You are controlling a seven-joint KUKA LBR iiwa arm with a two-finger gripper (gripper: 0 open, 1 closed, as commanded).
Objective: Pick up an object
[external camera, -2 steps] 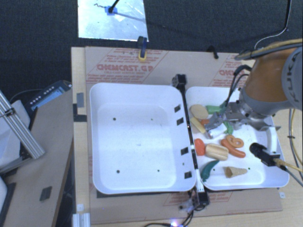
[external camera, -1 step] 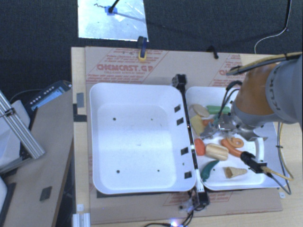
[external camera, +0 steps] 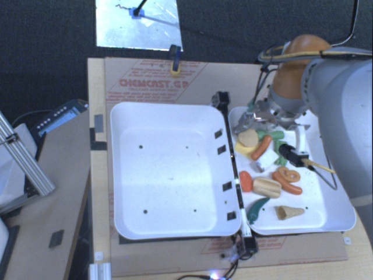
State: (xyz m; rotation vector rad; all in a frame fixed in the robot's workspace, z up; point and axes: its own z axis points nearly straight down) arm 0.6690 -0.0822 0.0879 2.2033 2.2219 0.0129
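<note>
The right bin [external camera: 335, 212] holds several toy foods. A pale yellow piece [external camera: 247, 140] lies at its left side, with a red sausage [external camera: 262, 147] and a green piece [external camera: 274, 136] beside it. Further forward are a white block [external camera: 269, 159], an orange ring [external camera: 288, 174], a bun [external camera: 266, 186], a small red piece [external camera: 246, 181], a green pepper [external camera: 256, 207] and a tan wedge [external camera: 289, 212]. My gripper [external camera: 249, 121] hangs low over the bin's far left corner, just behind the yellow piece. I see nothing held in it.
The left bin [external camera: 169, 168] sits beside the right one, with black clips [external camera: 227, 185] along the shared rim. The grey arm and its orange band [external camera: 297, 69] cover the right bin's far right side. A shiny sheet [external camera: 137, 16] lies beyond the bench.
</note>
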